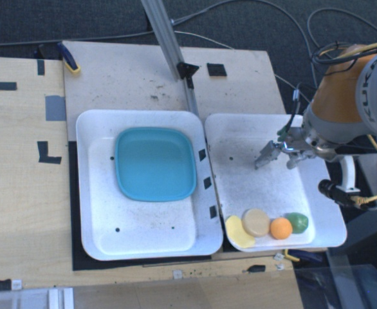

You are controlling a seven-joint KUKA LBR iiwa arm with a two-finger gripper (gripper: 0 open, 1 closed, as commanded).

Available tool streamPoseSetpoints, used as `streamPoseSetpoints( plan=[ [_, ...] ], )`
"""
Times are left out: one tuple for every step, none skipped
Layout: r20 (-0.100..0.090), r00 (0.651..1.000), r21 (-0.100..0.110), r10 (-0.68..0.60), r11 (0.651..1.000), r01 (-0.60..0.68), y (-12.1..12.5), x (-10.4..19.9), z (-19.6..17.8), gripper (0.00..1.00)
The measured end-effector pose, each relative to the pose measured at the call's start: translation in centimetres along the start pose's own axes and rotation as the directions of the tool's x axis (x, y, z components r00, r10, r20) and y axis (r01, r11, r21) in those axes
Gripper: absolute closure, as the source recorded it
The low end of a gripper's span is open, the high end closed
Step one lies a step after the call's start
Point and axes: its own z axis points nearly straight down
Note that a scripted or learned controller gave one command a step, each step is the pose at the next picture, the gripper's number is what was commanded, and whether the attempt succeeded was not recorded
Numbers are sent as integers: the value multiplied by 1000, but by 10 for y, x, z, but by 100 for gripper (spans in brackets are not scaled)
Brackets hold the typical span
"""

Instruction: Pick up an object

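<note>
Orange, green, tan and yellow objects point(266, 225) lay bunched along the near edge of the right bin point(240, 140). Above that bin's bare middle, well apart from them, the gripper point(279, 156) hung with its fingers spread, pinching nothing. A blue plate point(155, 163) sat in the left bin point(92, 172).

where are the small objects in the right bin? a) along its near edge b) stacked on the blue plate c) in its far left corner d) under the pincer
a: the yellow piece, the beige disc, the orange ball and the green object lie in a row along the near edge of the right bin, while the pincer hangs above the bin's bare middle.
</note>
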Motion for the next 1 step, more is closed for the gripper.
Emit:
streamPoseSetpoints(
  plan=[
    [0, 1000, 1, 0, 1000, 0, -7, 6, 47, 0]
  ],
)
